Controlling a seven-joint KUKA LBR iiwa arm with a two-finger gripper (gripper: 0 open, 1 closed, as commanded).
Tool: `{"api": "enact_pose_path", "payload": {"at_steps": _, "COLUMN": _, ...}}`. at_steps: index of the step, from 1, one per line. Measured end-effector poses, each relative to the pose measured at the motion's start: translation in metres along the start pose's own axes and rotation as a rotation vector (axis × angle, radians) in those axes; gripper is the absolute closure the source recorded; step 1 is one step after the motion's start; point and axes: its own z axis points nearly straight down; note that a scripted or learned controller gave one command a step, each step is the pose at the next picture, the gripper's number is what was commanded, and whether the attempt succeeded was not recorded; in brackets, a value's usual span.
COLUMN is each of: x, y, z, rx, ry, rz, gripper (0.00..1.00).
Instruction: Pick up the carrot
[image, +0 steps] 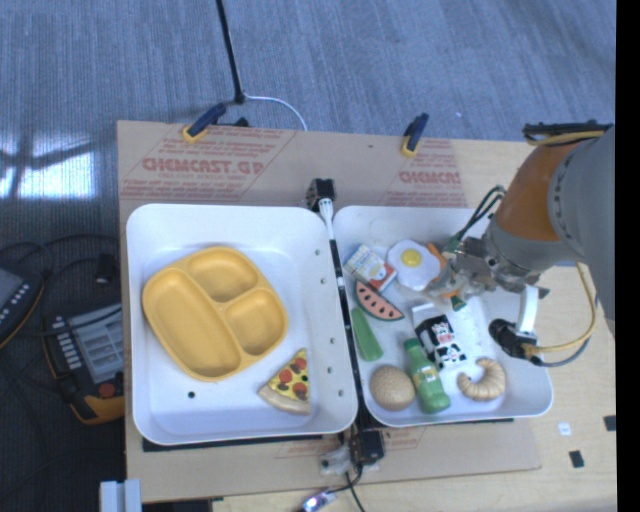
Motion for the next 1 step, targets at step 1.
{"api": "enact_pose_path", "payload": {"at_steps": 1, "x": 0.0428, "y": -0.0043, "z": -0.0864, "rx": 0.008, "ry": -0.001, "rz": 0.128, "gripper": 1.00}}
